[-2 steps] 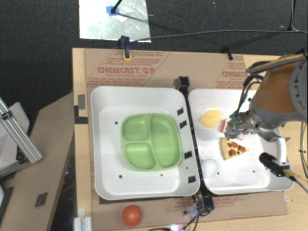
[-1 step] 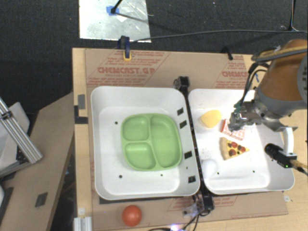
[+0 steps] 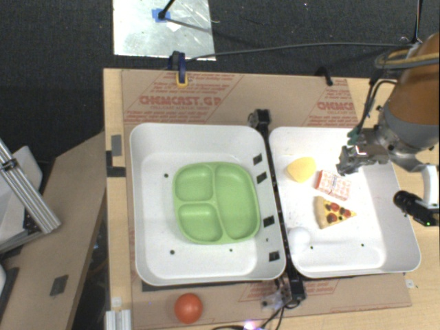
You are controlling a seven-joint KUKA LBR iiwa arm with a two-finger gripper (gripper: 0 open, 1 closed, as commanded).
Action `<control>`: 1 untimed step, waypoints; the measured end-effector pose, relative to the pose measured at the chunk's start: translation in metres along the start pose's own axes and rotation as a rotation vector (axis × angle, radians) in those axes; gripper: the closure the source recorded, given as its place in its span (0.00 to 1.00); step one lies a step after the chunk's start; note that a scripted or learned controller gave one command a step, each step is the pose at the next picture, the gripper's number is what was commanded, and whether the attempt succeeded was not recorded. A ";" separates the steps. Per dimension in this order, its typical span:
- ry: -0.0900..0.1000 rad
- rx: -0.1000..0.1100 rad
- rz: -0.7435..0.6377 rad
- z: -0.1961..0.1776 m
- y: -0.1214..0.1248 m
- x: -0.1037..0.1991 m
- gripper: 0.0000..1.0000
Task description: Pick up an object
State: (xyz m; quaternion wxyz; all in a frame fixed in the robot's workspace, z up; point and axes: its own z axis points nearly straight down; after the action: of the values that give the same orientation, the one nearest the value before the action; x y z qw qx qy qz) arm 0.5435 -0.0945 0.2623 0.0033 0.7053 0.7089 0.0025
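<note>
We see gripper (image 3: 348,158) hang over right bin (image 3: 392,253), near its far right corner, just above small red-and-white box (image 3: 332,183); whether fingers grip, we cannot tell. Yellow lemon (image 3: 301,169) lies left of box, pizza slice (image 3: 332,213) toward bin centre. Green divided plate (image 3: 216,202) sits mid left bin (image 3: 148,184). Red ball (image 3: 188,307) rests at bench front edge.

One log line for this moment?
gripper over right bin, above red-white packet | lemon, pizza slice nearby | green tray in left bin
</note>
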 end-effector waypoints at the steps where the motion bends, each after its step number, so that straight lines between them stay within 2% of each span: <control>1: 0.003 0.004 -0.005 -0.002 0.014 0.057 1.00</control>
State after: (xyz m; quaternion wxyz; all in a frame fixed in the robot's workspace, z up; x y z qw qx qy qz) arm 0.5570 -0.0378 0.2643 0.0008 0.7034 0.7108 0.0021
